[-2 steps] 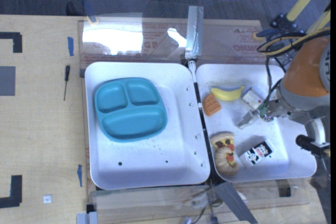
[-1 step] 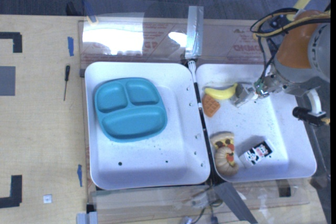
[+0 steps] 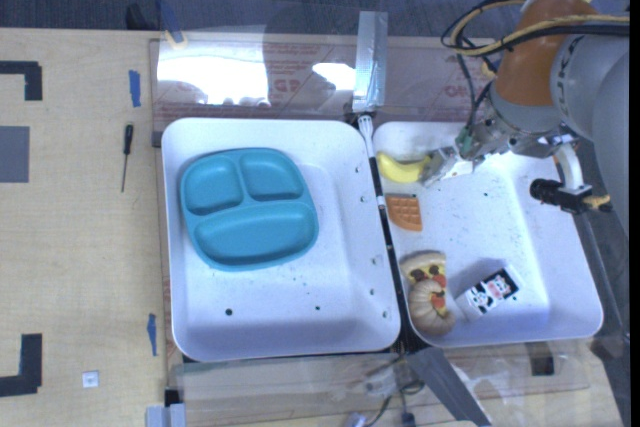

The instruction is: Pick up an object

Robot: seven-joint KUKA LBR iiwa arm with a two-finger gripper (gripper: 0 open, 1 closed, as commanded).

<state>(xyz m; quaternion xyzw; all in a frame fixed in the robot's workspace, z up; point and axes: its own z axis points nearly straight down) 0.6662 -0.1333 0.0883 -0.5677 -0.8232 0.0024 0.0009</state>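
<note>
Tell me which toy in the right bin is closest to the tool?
The yellow banana, at the bin's top left, right beside the tool. The others lie lower down.

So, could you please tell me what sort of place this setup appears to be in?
Probably a robotics lab test bench: a grey arm reaching over two white bins, toy food like a banana, and tape markers on the wooden bench.

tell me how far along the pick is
Done: the arm has reached into the right bin and its tool sits by the banana. In hand: nothing clearly lifted; the banana lies on the bin floor. Left: grasping and raising it. The waffle lies nearby.
</note>
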